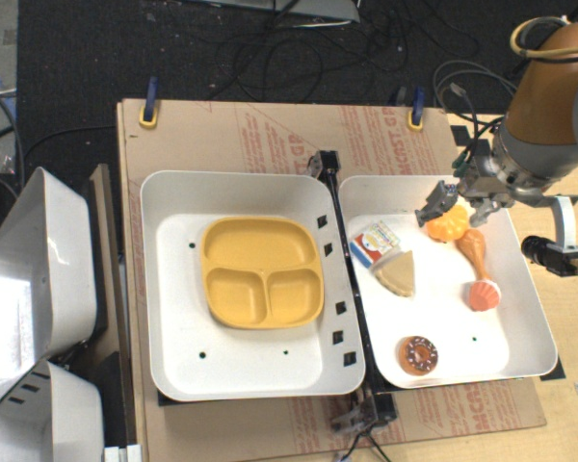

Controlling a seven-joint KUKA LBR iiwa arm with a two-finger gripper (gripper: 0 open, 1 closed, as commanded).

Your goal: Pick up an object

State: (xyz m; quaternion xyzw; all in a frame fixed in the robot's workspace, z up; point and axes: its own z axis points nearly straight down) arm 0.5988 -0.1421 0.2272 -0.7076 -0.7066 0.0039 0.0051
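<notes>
hand: the arm's two-finger hand (459, 203) hangs over the far end of the right shallow white plastic bin (530, 301), fingers spread fairly wide, nothing between them as far as I can see

nearest target: the small orange-yellow lumpy toy food (450, 225) sits right under the hand, just toward the near side of it, close to that bin's far wall. I'd guess that's the pick

axis: the lumpy toy looks roundish, no real long axis. The orange plastic drumstick (476, 258) touching it does have one, running from next to the lumpy toy down toward the bin's near right part, ending by the pink rounded toy piece (484, 296)

which arm: only one arm, so no choice there

rest of the right bin: one red-white-blue small packet (375, 242) left of the lumpy toy, one tan wedge-shaped toy slice (397, 276) just nearer than the packet, one chocolate-frosted toy doughnut (419, 354) near the front wall

left bin: one yellow three-compartment plastic tray (263, 270) in the left shallow white plastic bin (169, 287)

count: two bins, six small toys, one tray

risk: the drumstick is crowding the lumpy toy, could get nudged
</notes>
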